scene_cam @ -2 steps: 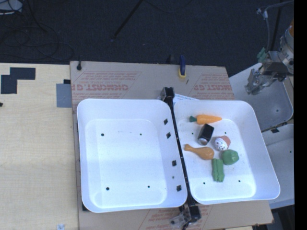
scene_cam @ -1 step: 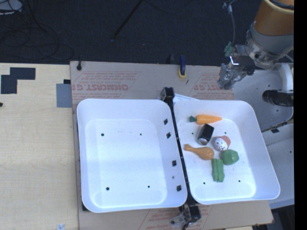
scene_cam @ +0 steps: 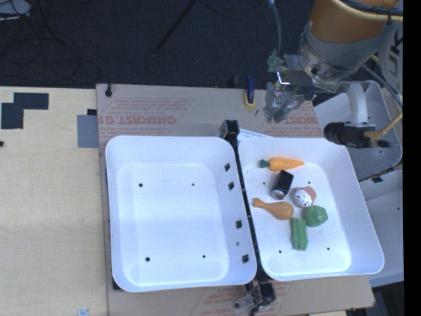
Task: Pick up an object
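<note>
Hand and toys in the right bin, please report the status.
Hand above right bin's far rim, nothing seen in it. Carrot, black cylinder, other toys lying in bin. Nothing blocking.

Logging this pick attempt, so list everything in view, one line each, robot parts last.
carrot: 1, orange with green top, right bin, far side
black cylinder: 1, black, right bin, below the carrot
egg-like toy: 1, white and orange, right bin
drumstick-shaped toy: 1, tan, right bin
round green toy: 1, green, right bin
long green toy: 1, green, right bin, nearest
right bin: 1, white
left bin: 1, white
arm: 1, grey with orange band
tool: 1, above the bench beyond the right bin
</note>
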`<move>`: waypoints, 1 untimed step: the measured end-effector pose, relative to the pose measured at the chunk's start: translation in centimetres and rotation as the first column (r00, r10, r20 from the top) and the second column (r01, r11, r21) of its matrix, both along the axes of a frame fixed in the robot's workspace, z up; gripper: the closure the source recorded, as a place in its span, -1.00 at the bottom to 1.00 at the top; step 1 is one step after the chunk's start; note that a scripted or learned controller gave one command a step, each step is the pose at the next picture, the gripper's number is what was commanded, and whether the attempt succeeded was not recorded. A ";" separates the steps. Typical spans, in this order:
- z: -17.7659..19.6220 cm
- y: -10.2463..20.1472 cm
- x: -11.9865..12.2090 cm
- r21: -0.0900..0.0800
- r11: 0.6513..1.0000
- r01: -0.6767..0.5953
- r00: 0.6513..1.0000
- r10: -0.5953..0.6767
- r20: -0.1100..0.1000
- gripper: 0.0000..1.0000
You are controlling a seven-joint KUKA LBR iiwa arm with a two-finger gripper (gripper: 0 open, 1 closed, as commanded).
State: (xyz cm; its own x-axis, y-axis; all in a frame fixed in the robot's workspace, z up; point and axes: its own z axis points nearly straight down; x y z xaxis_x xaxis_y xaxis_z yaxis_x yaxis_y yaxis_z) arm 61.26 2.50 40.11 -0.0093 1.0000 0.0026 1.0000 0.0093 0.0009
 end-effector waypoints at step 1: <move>5.7 -9.3 3.2 -0.007 1.000 0.016 1.000 -0.016 0.004 1.00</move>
